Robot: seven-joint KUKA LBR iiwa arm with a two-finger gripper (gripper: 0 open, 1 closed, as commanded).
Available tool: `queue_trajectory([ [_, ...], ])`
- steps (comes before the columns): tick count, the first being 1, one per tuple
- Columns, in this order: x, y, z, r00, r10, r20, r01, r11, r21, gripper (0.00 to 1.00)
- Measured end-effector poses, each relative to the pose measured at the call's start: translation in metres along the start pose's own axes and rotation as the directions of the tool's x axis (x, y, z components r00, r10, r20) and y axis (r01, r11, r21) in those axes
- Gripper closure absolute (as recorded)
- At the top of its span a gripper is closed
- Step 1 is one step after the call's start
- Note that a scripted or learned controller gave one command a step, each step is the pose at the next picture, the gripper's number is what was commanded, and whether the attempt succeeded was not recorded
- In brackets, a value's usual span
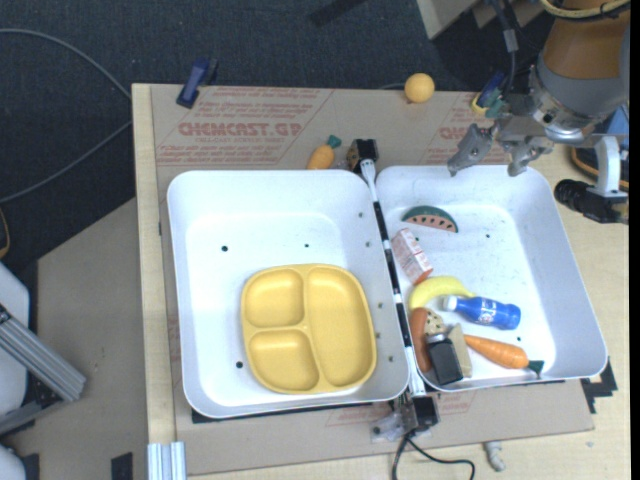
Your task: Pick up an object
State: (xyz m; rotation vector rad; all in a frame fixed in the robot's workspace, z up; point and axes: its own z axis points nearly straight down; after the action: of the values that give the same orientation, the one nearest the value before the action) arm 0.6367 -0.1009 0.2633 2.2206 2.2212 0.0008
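Up by the right bin's [560, 218] far edge, the claw [500, 153] hangs wide, holding nothing. Nearer lies a blue bottle [488, 312], probably light, hard, slippery; grab its middle.

A carrot [497, 351], blue bottle [486, 312] and banana [437, 290] lie clustered in the right bin [560, 258].

The arm [585, 28] is cut off by the top edge, so most of it is out of sight. The black block [444, 358] lies over part of the brown thing [432, 320] under it, and what that thing is cannot be told. The words on the small packet [411, 255] are too tiny to read. The banana [438, 290] is partly covered by the blue bottle [486, 312]. A white thing [12, 298] at the left edge is cut off.
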Motion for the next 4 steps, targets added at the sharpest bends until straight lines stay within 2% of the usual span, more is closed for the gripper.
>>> queue_trajectory([
  [1, -0.007, 0.013, 0.085, 1.0, 0.001, -0.001, -0.001, 1.0, 0.005, 0.0],
  [2, -0.003, 0.012, 0.152, 1.0, 0.0, -0.001, 0.0, 1.0, 0.005, 0.0],
  [3, 0.009, 0.03, 0.179, 1.0, -0.001, 0.0, 0.001, 1.0, 0.0, 0.0],
  [4, 0.009, 0.031, 0.168, 1.0, -0.001, 0.001, 0.001, 1.0, -0.004, 1.0],
])
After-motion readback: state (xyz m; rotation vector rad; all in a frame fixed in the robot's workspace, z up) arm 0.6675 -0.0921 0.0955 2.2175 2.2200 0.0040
